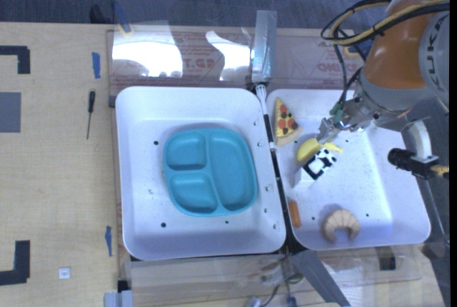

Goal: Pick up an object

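Reaching in from the right, the arm (400,48) sets the pincer (330,128) low over the right bin (400,220), its tip just above a banana (310,149) and a black-and-white block (319,163) that lie touching each other. Whether the pincer is open, closed or gripping anything I cannot tell; its tip is small and partly blurred, and nothing is clearly seen between its parts. The slanted approach looks aimed at this pair, so the banana or the block is probably the object to be picked, and both rest on the bin floor.

Just to the far left of them a pizza slice (285,121) leans by the bin's left wall. Near the front lies a croissant (340,223), well apart from the pincer, and a small orange stick (295,213) sits by the left wall. Crowding may make a clean grasp harder.

Further left, the left bin (136,120) holds a blue divided plate (210,171), lying flat in the middle. A screwdriver (90,113) lies on the surface (50,177) beyond.
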Robot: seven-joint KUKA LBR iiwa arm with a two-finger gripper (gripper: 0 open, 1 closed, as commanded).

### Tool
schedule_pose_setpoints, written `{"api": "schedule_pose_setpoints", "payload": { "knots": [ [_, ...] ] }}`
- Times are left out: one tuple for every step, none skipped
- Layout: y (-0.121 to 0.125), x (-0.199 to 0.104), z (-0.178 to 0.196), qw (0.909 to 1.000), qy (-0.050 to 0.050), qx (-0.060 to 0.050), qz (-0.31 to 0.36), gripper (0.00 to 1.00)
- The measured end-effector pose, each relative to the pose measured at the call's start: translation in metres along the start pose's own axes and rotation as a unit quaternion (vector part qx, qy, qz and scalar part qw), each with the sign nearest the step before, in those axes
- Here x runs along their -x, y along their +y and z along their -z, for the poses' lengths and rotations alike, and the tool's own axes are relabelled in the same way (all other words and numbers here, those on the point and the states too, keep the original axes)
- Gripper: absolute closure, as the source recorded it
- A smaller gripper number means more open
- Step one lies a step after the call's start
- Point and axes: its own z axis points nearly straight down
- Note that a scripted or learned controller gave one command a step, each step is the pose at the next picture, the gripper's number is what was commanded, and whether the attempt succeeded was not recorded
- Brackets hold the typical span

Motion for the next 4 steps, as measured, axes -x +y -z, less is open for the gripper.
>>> {"api": "schedule_pose_setpoints", "payload": {
  "knots": [
    [0.001, 0.000, 0.001, 1.0000, 0.000, 0.001, 0.000, 0.00],
    [-0.031, 0.004, -0.076, 0.9998, -0.001, 0.004, -0.021, 0.00],
    [-0.031, 0.003, -0.069, 0.9998, 0.000, 0.003, -0.021, 1.00],
    [-0.031, 0.003, -0.069, 0.9998, 0.000, 0.002, -0.021, 0.00]
  ]
}}
